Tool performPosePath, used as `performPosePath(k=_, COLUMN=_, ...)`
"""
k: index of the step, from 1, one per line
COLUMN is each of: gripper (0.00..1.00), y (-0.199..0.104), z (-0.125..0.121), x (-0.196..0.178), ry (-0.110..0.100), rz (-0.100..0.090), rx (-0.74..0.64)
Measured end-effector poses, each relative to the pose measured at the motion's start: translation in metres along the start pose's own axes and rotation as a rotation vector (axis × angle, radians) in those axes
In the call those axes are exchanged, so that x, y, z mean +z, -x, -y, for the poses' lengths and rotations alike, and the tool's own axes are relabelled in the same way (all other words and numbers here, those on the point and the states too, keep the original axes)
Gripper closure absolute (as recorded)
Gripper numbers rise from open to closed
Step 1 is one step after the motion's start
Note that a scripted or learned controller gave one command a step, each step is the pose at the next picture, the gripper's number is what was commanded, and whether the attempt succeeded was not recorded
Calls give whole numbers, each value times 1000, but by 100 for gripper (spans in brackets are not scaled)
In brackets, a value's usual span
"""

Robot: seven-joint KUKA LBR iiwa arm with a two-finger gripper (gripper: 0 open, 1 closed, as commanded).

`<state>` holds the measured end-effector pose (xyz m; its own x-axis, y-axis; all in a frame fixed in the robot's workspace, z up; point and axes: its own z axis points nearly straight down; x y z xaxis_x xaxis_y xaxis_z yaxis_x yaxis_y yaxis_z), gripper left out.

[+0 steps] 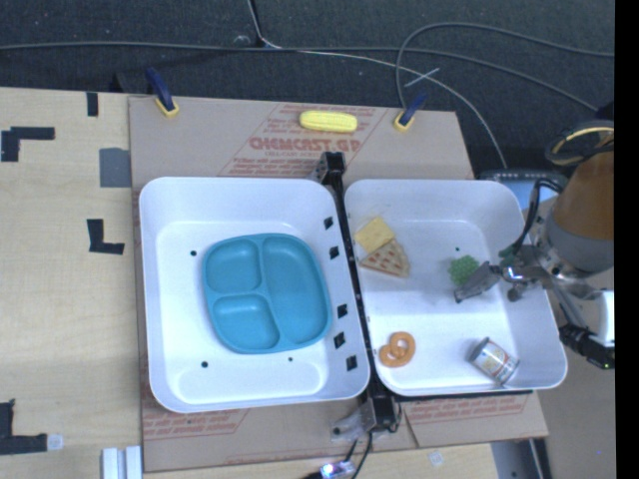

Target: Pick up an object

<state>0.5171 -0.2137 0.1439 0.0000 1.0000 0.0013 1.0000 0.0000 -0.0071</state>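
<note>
Arm enters from frame right; gripper (pixel 477 281) sits low over the right bin (pixel 436 193), right of centre, just beside a green object (pixel 462 265). Finger state: cannot tell. Same bin: yellow block (pixel 374 234) and waffle-like wedge (pixel 386 259) upper left, orange ring (pixel 397 349) bottom left, metal can (pixel 492 359) bottom right. Left bin (pixel 170 203) holds a blue divided plate (pixel 266 292).

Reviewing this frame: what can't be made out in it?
- Gripper: camera view; its fingertips blur into the green object, so grip and contact are unclear.
- Arm: cut off by the right edge.
- Metallic item: too small and blurred to identify.
- Orange ring-shaped piece: too small to identify.
</note>
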Motion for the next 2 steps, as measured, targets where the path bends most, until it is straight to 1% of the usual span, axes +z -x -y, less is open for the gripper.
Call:
performPosePath(k=1, gripper=0, y=-1, z=1, x=54, ry=2, rz=1, rx=-1)
performPosePath(k=2, gripper=100, y=-1, z=0, x=41, ry=5, rz=1, rx=-2)
